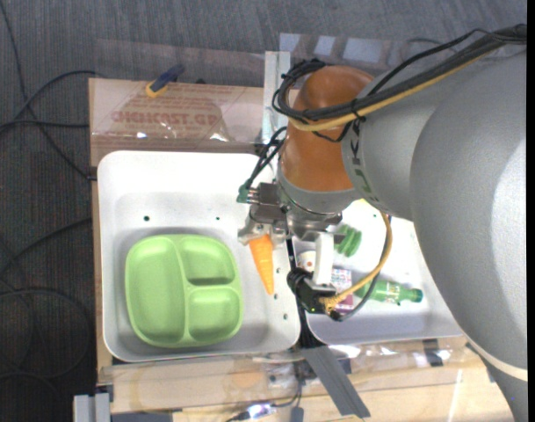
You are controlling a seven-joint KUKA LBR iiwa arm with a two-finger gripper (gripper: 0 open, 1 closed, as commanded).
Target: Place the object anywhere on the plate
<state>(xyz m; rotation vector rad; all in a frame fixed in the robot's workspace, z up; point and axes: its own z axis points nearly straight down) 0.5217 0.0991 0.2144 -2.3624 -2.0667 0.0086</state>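
- Carrot (262,262), orange and tapered, hangs point-down under the gripper (265,232), thick end tucked up at the wrist. It looks pinched there, but the arm's bulk hides the fingers; cannot tell whether they are clamped on it, together or apart.
- Green plate (184,287), three sections, lies in the left bin (118,183). Carrot sits just off the plate's 3 o'clock rim, above bare bin floor near the wall between the bins.
- Risk: released here, the carrot likely lands on white floor beside the plate, not on it. Cause: it is not yet over the plate.
- Risk: a tapered, smooth carrot held at one end could swing or slip during travel toward 9 o'clock.
- Risk: dropped point-first on the raised rim or a divider, it could tip and roll off.
- Right bin (408,319) holds a green bottle (392,293) and a small packet (339,277); yellow cable (372,271) loops near them and might drag something.
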